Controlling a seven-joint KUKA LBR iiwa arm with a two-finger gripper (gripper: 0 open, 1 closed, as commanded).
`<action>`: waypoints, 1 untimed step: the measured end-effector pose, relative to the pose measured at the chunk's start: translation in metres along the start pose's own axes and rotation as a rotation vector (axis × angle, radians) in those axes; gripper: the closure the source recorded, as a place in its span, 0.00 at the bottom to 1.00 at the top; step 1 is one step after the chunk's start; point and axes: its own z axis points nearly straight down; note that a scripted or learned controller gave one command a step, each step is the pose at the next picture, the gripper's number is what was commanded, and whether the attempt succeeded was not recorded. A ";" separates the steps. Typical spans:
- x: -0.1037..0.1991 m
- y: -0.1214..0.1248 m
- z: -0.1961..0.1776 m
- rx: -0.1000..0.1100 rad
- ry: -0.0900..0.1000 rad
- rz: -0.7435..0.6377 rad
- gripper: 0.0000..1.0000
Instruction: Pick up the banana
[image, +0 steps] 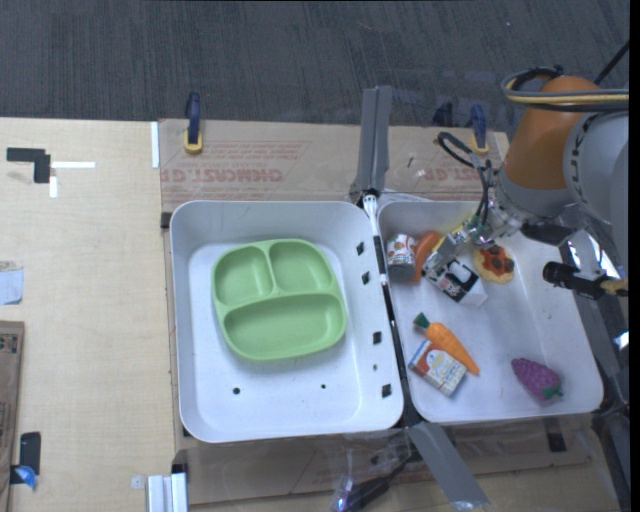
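The gripper (462, 262) sits low among toys near the right bin's (560, 400) back edge. I can't tell its grip; the banana may be hidden.

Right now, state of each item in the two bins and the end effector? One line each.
green plate: flat, upright, in the left bin.
can: in the right bin, near its left wall.
carrot: lying flat, mid right bin.
small carton: lying flat, touching the carrot.
purple grapes: lying near the right bin's front right.
end effector: low over the clutter at the back of the right bin; grip unclear.
banana: cannot pick it out.
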 end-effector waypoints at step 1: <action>-0.083 -0.027 -0.006 -0.011 -0.005 -0.003 0.00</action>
